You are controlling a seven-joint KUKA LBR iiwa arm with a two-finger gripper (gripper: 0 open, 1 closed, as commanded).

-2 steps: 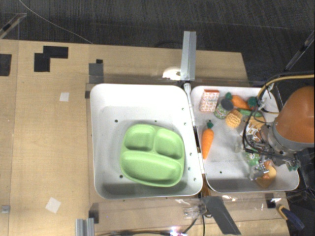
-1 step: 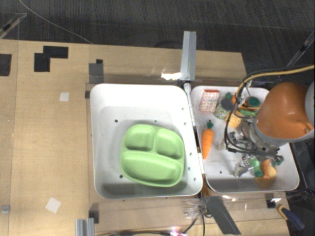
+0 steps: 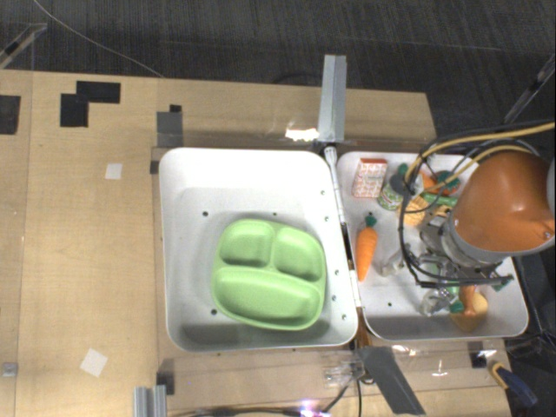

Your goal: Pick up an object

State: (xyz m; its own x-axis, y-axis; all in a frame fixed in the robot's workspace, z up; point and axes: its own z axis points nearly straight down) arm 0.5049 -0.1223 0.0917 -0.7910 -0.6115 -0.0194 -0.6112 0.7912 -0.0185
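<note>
A divided plate [image 3: 269, 274] lies in the left bin [image 3: 187, 224]; a carrot [image 3: 367, 248] in the right bin [image 3: 512, 320].

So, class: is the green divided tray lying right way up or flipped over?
Right way up: the green tray shows three hollow compartments facing upward in the left bin.

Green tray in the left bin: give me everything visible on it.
The green tray is a light green, smooth, plastic-looking divided plate with rounded corners. It has three compartments: two smaller ones toward the far side and one long one along the near side, with nothing in them. It lies flat, right side up, slightly rotated, on the floor of the left bin, toward its near right part. Nothing else touches it.
</note>
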